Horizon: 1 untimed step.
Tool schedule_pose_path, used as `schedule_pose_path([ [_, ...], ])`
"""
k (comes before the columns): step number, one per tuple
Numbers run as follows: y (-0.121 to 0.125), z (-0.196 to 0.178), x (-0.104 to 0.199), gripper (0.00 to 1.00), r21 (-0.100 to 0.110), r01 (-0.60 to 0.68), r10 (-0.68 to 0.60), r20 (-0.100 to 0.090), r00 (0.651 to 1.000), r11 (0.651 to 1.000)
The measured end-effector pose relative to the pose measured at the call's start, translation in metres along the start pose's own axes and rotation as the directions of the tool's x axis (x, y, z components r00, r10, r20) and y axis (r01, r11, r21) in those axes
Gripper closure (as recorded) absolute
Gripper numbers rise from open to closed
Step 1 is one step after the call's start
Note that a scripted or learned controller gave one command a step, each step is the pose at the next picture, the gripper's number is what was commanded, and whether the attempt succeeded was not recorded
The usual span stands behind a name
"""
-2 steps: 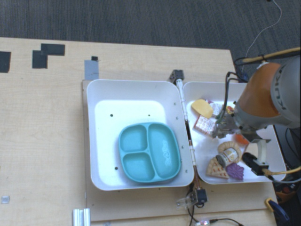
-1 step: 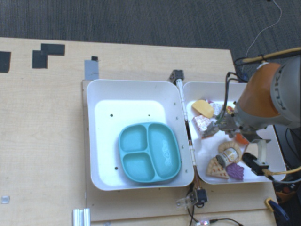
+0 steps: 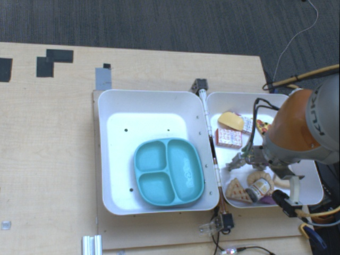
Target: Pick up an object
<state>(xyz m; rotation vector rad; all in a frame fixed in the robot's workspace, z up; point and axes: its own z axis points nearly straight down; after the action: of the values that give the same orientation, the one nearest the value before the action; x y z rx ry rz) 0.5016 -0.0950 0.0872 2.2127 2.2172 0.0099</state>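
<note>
A: Left bin [image 3: 109, 142] first. White, shallow; a light-blue plastic plate with three compartments [image 3: 169, 171] lies flat in its lower half. Nothing on the plate.

B: And the right bin [image 3: 313, 190]?

A: Cluttered. Against its left side, a small red-and-white printed packet [image 3: 229, 137]. Above that, a yellow rounded piece, toy-food look [image 3: 231, 120]. Lower down, a tan wedge shaped like a pizza slice [image 3: 237, 190], and just beside it a small round jar lying on its side [image 3: 260, 187].

B: Gripper?

A: The gripper [image 3: 248, 160] hangs low over the bin's middle, under the orange-banded wrist. Whether it is spread or clamped, I cannot tell; the arm hides most of it. Nothing visibly held.

B: Likeliest pick?

A: The jar or the wedge, both just below and slightly right of the gripper, near but apart from it. My guess is the jar is light, stiff, smooth-sided, apt to roll; take it across the body, not the ends. The wedge seems light and rigid, flat; grip across its narrow width. The packet, up-left of the gripper, lies too flat to bite easily
</note>
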Motion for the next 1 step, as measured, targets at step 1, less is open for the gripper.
schedule_pose_path([
  [1, 0.0023, -0.0114, -0.0001, 1.00, -0.006, 0.001, -0.001, 0.001, 1.000, 1.000],
])
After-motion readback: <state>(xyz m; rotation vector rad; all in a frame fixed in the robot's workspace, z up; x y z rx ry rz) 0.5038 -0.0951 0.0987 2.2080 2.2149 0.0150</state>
